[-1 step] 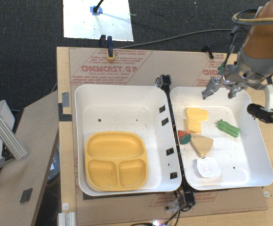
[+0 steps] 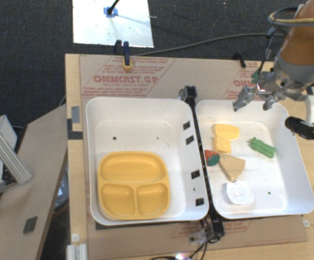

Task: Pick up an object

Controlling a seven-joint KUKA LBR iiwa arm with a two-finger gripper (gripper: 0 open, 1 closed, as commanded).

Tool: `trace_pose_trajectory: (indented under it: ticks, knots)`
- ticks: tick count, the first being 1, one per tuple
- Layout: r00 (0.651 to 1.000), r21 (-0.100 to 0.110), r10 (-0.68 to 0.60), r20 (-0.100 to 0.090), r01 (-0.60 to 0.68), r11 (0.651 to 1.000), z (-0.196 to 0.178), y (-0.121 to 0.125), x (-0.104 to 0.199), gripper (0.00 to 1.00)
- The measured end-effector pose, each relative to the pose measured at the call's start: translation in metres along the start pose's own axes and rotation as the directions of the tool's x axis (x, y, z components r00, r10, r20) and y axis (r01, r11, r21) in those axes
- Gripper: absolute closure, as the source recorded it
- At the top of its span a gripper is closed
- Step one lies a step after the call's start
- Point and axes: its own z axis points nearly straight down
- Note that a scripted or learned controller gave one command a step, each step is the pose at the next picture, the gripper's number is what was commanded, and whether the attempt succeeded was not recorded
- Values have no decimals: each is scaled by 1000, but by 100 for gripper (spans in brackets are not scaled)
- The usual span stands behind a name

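Arm (image 2: pixel 303 37) was cut off by the top and right frame edges, only the orange band and wrist were in shot. Small red and teal object (image 2: pixel 211 157) sat half tucked under the tan wedge (image 2: pixel 232 167), too small to identify. White disc (image 2: pixel 239 193) blended into the right bin (image 2: pixel 295 199), outline unclear.

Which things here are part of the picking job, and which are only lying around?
For the job: end effector, open, above the right bin; yellow block, green piece, tan wedge, white disc.

Lying about: yellow tray, blue clamp, white sheet.
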Motion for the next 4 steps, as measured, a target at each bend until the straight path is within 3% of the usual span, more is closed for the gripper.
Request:
trace_pose_trajectory:
  ticks: [3, 4]
  knots:
    - [1000, 1, 0, 0, 0, 1000, 153, 8, 6, 0]
    - [1000, -3, -1, 0, 1, 1000, 140, 10, 6, 100]
